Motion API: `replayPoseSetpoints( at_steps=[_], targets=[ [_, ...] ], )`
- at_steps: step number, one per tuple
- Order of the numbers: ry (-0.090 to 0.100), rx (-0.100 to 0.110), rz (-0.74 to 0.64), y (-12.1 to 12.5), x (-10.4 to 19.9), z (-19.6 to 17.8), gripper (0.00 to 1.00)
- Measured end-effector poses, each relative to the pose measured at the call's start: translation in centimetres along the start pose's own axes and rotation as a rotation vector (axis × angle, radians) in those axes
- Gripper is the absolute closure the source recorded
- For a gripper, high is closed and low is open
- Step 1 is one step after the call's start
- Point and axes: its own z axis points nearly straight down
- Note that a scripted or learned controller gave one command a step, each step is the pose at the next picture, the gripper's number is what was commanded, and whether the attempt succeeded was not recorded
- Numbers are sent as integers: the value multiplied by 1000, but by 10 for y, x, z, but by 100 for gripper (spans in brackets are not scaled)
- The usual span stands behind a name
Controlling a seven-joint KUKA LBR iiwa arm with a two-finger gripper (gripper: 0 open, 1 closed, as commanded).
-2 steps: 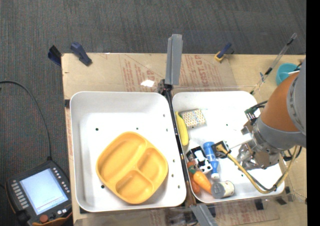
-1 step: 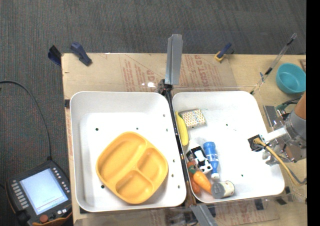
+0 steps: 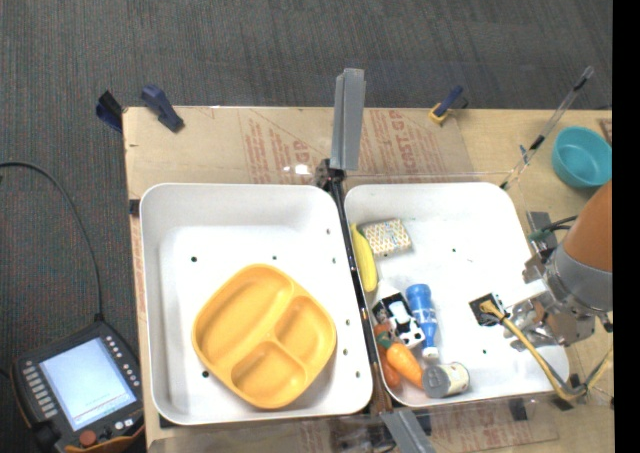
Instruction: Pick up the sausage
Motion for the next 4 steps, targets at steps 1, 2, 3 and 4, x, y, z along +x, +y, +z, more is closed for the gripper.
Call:
replayPoseSetpoints(
  at_steps=[1, 2, 3, 4],
  targets=[
    [3, -2, -4, -48, 11, -56, 100],
    [1, -2, -11, -92, 20, -49, 100],
    [0, -2, -23, -46, 72, -30, 100],
    [0, -1, -1, -89, 37, 28, 100]
  ],
)
